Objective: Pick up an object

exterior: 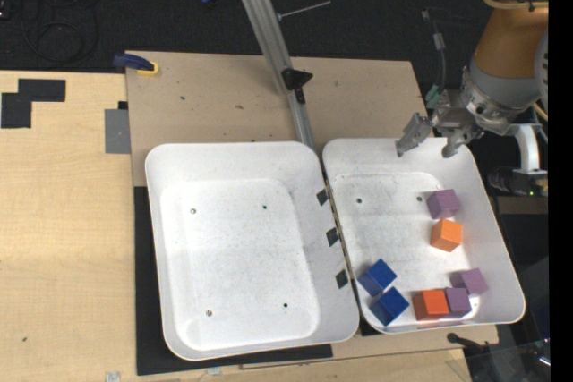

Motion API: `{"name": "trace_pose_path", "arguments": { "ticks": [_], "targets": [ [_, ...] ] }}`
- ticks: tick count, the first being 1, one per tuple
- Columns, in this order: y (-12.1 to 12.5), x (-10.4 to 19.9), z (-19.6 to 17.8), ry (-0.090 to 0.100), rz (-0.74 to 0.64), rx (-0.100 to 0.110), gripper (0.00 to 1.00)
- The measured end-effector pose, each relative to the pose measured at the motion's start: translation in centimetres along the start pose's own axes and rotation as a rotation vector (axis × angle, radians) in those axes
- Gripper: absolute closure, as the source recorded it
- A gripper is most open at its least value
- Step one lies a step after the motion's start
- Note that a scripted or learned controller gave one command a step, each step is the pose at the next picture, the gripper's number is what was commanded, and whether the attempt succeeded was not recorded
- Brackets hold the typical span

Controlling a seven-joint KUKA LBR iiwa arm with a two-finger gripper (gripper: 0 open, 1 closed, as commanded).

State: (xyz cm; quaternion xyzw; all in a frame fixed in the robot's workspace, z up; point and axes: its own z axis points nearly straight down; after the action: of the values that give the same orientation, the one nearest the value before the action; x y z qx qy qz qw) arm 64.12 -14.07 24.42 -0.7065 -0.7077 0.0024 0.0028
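So the tool (433, 137) hangs over the 1 o'clock corner of the right bin (376, 165), fingers spread apart with nothing between them. I'd guess it's parked high and off to the side so the camera gets a clean look at the pile before a pick.

All the candidates sit in that bin. There's a purple block (443, 203) and an orange block (447, 234) at 3 o'clock. Two blue blocks (383, 289), a red-orange one (431, 303) and two more purple ones (466, 291) are bunched down at 5 o'clock, probably slid against the wall. The left bin (179, 165) has bare floor. No labels or writing I can read anywhere on the counter (215, 94).
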Motion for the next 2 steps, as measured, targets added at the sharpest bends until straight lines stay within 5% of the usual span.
{"name": "trace_pose_path", "arguments": {
  "ticks": [2],
  "targets": [
    [-0.8,0.2,9.0,0.001,0.005,0.001,0.00]
  ]
}}
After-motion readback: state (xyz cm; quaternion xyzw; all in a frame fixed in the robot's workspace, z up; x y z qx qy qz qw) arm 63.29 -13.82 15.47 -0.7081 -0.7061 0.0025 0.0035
